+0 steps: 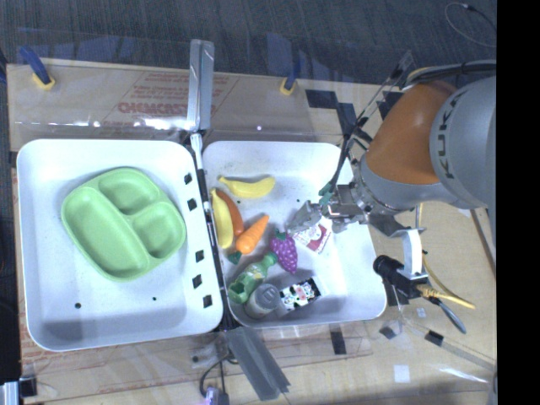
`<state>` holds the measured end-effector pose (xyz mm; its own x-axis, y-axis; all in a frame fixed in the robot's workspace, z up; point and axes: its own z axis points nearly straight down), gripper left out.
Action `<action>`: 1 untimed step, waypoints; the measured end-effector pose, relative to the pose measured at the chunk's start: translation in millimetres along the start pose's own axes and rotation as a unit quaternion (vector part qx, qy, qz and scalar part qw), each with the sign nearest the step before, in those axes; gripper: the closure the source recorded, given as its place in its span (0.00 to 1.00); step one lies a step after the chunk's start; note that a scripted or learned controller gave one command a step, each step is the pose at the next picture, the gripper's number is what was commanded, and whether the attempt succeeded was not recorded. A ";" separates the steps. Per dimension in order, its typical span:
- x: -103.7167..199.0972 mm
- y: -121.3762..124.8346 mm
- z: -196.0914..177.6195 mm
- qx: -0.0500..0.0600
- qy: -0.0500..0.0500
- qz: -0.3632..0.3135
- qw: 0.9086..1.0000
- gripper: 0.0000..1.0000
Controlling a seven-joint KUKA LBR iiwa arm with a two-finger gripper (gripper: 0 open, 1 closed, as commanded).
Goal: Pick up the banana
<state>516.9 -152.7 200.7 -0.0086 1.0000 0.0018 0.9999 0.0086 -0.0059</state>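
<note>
Left of the right-hand bin, the other white bin holds a green divided plate. In the right-hand bin the banana lies free near its far rim, above a second yellow fruit, a carrot and grapes crowded along its left wall. The gripper hangs low toward that bin's right side over a small red-and-white packet, well apart from the banana, probably between grasp tries; how wide it stands I cannot tell.

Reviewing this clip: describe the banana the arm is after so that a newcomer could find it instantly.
Start at the right-hand white bin, the one crowded with toy food. Along its far side, above the clutter, lies the banana, plain yellow and curved, lying crosswise. Unlike the yellow piece beside the carrot against the left wall, it lies apart, touching nothing.
</note>
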 end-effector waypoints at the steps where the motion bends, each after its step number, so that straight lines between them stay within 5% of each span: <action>1: -4.0 84.1 37.1 -0.001 0.000 -0.016 1.000 0.00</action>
<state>600.7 -156.0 163.1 -0.0409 0.9992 0.0013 0.9992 0.0409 -0.0037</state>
